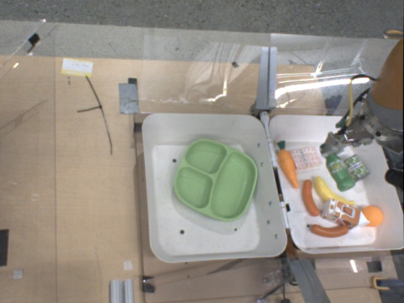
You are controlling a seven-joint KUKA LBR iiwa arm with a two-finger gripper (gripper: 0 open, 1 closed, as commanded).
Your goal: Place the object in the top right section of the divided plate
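- A long red-orange sausage (327, 230) lies nearest the camera, close along the front rim of the right shallow white bin (379, 248).
- Just behind it sit a small printed carton (341, 213) and a round orange fruit (373, 216); a yellow banana (328, 190) and a second sausage (309, 197) lie a little farther back.
- The left shallow white bin (158, 169) holds the green divided plastic plate (216, 179), with bare white floor all around it and its three sections unoccupied.
- An orange carrot (288, 167) and a pink-patterned packet (307, 159) lie near the divider between bins.
- The green labelled bottle (344, 172) lies just below the grey two-finger gripper (334, 145), near the right bin's back; whether the gripper is spread or closed cannot be told.
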